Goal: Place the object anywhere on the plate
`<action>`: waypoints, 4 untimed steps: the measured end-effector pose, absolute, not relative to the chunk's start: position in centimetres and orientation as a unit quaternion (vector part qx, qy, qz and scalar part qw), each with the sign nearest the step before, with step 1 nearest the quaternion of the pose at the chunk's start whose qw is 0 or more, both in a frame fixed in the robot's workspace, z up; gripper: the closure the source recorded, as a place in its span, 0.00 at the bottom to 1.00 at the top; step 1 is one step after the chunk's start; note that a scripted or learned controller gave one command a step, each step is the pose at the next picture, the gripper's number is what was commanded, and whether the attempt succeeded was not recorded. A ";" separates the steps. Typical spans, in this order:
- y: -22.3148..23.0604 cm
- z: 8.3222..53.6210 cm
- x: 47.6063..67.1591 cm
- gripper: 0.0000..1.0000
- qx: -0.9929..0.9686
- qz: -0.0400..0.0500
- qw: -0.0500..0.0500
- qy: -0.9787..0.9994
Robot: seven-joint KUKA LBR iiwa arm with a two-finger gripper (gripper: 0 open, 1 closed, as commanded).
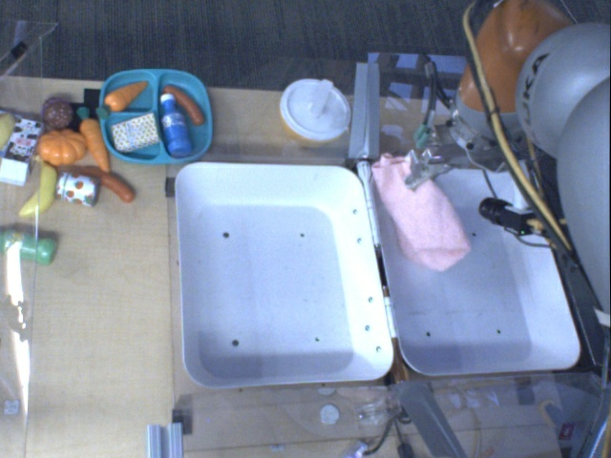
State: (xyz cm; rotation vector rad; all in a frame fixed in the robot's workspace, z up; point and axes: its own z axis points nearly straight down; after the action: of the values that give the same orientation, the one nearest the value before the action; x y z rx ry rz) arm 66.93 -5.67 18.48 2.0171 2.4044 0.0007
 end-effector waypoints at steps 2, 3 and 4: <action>-0.8 23.1 64.7 1.00 0.471 0.001 0.002 0.882; 5.0 22.3 63.5 1.00 0.285 0.001 0.001 0.959; 8.9 22.9 62.1 1.00 0.089 0.001 0.002 0.996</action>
State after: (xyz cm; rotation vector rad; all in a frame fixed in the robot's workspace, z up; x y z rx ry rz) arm 62.08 8.93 22.85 0.2792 3.1246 0.0046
